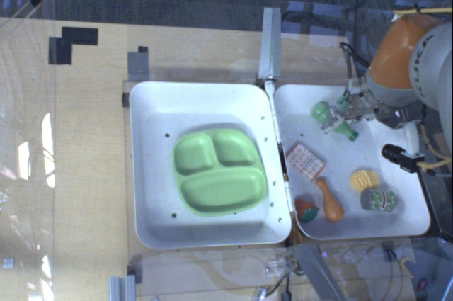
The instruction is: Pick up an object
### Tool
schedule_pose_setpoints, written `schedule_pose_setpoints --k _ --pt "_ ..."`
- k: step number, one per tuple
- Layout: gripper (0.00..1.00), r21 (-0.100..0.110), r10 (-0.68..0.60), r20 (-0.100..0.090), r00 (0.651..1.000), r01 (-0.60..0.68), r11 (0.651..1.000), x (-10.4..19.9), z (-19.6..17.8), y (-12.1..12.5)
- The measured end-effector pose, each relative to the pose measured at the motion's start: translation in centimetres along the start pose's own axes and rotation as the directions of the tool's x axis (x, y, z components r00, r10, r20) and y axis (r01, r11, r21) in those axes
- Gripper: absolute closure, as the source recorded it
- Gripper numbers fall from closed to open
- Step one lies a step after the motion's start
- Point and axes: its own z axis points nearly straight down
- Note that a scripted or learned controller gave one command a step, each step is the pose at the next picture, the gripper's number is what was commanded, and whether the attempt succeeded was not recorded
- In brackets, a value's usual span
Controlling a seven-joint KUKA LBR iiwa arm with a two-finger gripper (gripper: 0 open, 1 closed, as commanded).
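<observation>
My gripper [345, 114] hangs low over the back of the right bin [417, 222], reaching in from the right below the orange band. A small green toy [322, 110] lies directly under and beside it, with a green end poking out at the front. I cannot make out whether the toy is gripped. Further forward in the same bin lie a pink checked card [306, 161], an orange-brown drumstick shape [330, 201], a red and green piece [305, 207], a yellow piece [364, 180] and a grey-green burger-like toy [379, 200].
The left bin [152, 115] holds a green divided plate [218, 171]. A metal divider rail [269, 44] runs between the bins at the back. A black cable connector [398, 156] sticks in over the right bin's right side.
</observation>
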Motion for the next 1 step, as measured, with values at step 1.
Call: schedule_pose_setpoints --k 1 --pt "1.0 0.006 0.12 0.002 0.993 -0.12 0.993 5.24 -9.61 4.55"
